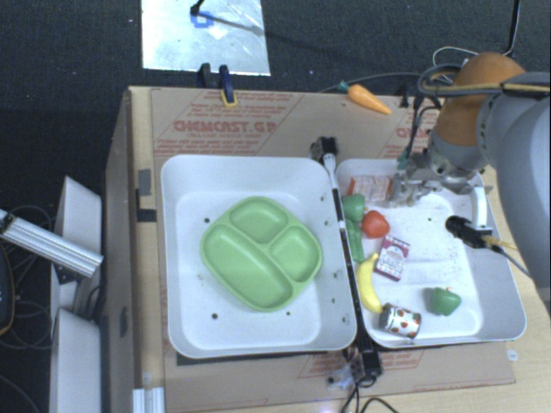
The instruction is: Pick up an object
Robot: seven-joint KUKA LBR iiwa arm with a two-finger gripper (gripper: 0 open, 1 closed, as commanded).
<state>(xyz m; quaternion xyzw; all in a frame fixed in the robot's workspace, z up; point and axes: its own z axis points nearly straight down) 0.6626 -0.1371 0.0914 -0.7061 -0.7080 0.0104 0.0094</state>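
Nearest the camera is a can [400, 319] lying on its side at the front edge of the right bin [508, 321], with a banana [368, 284] just beside it along the left wall. Further back are a small box [393, 258] and a green pepper [444, 300].

The claw [405, 193] is down in the far part of that bin, right next to a flat printed packet [370, 188]. I honestly can't tell whether it's spread or pressed together from this angle, and I don't see anything caught in it.

My guess is the packet is the target, since it's closest. It looks light but thin and lying flat on the bin floor, so there's not much to bite on. You'd want to catch an edge, and it may just slide or bend.

The tomato [374, 224] nearby looks like an easier grab to me. It's round, probably light plastic and a bit slick, so squeeze across the widest part.

The left bin [189, 196] has a green plate [261, 252], and a carrot [368, 99] sits out on the worktop [258, 123].
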